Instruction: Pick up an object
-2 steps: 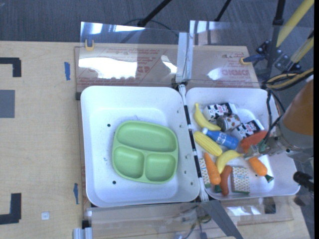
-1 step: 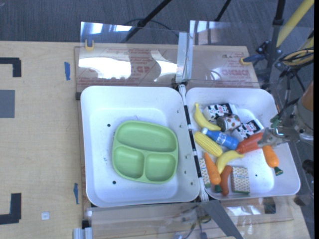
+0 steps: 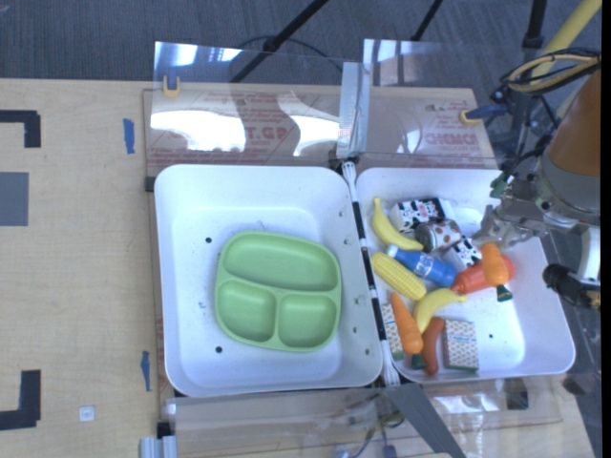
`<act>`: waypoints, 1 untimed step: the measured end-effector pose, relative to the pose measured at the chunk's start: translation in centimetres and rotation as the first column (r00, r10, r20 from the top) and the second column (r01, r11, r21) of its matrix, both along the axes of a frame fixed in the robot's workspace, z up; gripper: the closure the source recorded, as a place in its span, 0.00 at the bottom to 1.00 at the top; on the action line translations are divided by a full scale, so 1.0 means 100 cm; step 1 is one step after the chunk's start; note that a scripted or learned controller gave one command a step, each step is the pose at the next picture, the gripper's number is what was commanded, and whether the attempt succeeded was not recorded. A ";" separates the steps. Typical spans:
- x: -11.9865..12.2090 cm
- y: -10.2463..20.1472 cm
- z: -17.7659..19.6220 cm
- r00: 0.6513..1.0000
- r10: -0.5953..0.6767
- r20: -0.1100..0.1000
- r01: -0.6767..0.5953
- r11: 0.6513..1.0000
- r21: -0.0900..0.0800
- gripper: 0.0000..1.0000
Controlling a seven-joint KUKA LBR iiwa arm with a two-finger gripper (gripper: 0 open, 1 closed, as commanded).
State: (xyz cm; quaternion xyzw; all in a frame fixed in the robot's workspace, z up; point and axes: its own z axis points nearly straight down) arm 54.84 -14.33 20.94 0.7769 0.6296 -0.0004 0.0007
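The right bin (image 3: 535, 337) holds a heap of toy food. A yellow banana (image 3: 386, 227) and a black-and-white cow toy (image 3: 420, 213) lie at its far left. A corn cob (image 3: 397, 274), a blue bottle (image 3: 427, 266) and an orange bottle-like toy (image 3: 485, 274) lie across the middle. A second banana (image 3: 435, 303), a carrot (image 3: 406, 328), a red sausage (image 3: 431, 344) and a small printed box (image 3: 460, 343) lie at the front. My gripper (image 3: 504, 225) hangs over the bin's right part, just above and behind the orange toy. Nothing is seen held in it.
The left bin (image 3: 181, 256) carries a green divided plate (image 3: 278, 290). Clear plastic sheets (image 3: 248, 127) stand behind both bins. The arm's grey body and orange band (image 3: 578, 151) crowd the right edge, with cables beside them.
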 end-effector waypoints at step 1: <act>0.010 0.068 0.007 0.999 -0.035 0.001 0.035 0.999 0.001 1.00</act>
